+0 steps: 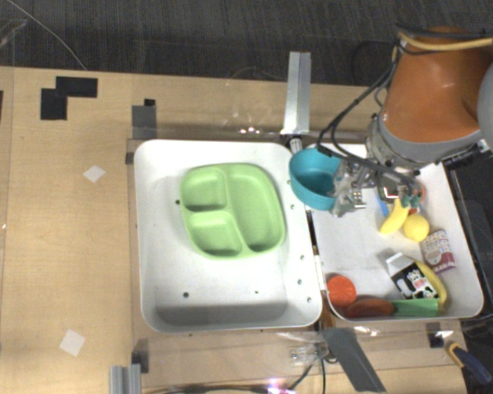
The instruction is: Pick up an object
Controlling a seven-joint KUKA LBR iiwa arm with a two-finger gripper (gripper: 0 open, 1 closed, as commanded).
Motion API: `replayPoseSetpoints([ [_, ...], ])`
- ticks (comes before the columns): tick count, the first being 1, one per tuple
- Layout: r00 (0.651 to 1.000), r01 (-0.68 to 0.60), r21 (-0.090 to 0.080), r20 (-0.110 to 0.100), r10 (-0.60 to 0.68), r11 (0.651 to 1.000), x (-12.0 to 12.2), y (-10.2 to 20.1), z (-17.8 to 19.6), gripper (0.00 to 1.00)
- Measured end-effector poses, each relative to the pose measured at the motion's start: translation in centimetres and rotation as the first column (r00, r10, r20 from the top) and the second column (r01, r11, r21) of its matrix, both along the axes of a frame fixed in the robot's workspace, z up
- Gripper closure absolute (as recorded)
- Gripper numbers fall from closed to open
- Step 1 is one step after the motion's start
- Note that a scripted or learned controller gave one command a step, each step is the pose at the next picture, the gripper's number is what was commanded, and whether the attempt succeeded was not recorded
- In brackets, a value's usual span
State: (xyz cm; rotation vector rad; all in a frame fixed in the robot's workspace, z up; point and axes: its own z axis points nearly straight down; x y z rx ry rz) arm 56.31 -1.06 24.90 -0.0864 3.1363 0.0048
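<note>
Gripper point(343, 194) sits over the near-left corner of the right bin point(353, 245), clamped on the rim of a blue cup point(312, 179); cup is tilted and lifted over the divider between the bins. Left bin point(156, 220) has a green divided plate point(232, 209). Right bin: yellow banana-like toy point(394, 218), orange ball point(341, 287), brown item point(368, 307), small black-and-white box point(411, 277).

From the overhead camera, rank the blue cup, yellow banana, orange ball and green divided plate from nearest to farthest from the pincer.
1. Blue cup, at the pincer, its left.
2. Yellow banana, right bin, just right.
3. Orange ball, right bin's near-left corner.
4. Green divided plate, left bin.
</note>
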Motion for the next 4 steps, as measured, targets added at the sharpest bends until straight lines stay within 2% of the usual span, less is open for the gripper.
replayPoseSetpoints([
  [2,1.000,-0.002,-0.001,0.019,0.002,1.000,0.4,-0.1,2.6,1.00],
  [3,0.999,0.053,-0.005,-0.001,-0.053,0.999,-0.9,-9.2,-1.5,1.00],
  [4,0.967,0.254,-0.004,-0.001,-0.254,0.967,2.0,-19.7,-7.5,1.00],
])
